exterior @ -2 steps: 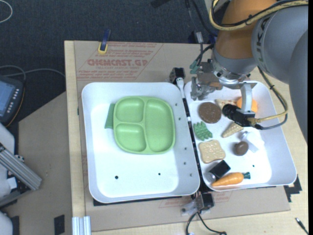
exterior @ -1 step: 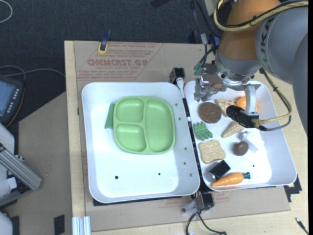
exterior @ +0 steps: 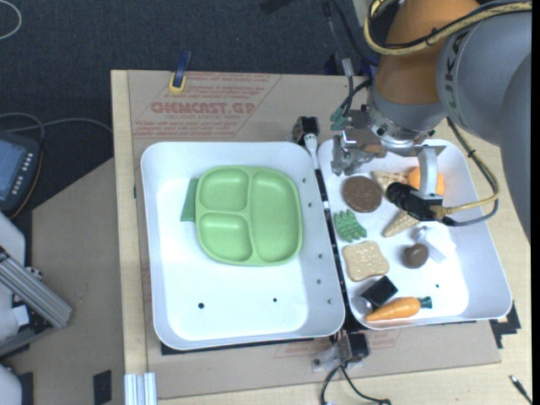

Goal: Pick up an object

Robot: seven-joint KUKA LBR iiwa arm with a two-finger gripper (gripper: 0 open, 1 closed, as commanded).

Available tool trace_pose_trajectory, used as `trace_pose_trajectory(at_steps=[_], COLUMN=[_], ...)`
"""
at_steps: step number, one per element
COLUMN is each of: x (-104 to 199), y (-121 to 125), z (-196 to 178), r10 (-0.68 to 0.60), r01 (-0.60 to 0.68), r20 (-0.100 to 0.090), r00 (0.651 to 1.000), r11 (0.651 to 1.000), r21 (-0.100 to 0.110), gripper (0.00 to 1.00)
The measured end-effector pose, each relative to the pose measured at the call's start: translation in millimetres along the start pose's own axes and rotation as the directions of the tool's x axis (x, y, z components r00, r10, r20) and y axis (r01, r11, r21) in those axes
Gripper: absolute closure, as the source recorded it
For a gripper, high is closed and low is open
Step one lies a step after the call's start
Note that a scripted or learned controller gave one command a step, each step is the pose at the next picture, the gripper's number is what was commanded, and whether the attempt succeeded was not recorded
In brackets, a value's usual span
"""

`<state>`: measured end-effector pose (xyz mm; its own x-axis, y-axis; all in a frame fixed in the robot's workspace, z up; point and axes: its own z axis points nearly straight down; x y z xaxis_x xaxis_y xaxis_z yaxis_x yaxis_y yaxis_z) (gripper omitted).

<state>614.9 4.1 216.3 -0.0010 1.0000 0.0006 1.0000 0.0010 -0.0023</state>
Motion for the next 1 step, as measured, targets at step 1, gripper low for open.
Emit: trace_pose_trajectory(at_steps=[1], x=[1.5], y=[-5.4], z=[-19.6], r10=[0.000], r01=[0.000], r20=[0.000], r00=[1.000], r11=[1.000], r21=[-0.006], gripper=[1.00])
